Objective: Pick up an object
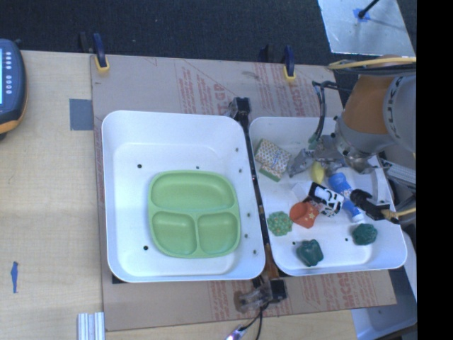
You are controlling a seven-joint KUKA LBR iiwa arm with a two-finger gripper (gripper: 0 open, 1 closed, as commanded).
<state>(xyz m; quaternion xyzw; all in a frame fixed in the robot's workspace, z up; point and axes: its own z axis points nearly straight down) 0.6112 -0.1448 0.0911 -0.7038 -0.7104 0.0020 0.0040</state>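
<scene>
Two bins (113, 190) | arm (368, 119) over right bin | green tray (192, 213) left

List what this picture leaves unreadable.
- Tool: its fingers merge with the clutter in the right bin; their stance is unreadable.
- Yellow item: partly covered by the tool.
- Arm: cut off at the picture's right.
- Patterned block: print too small.
</scene>
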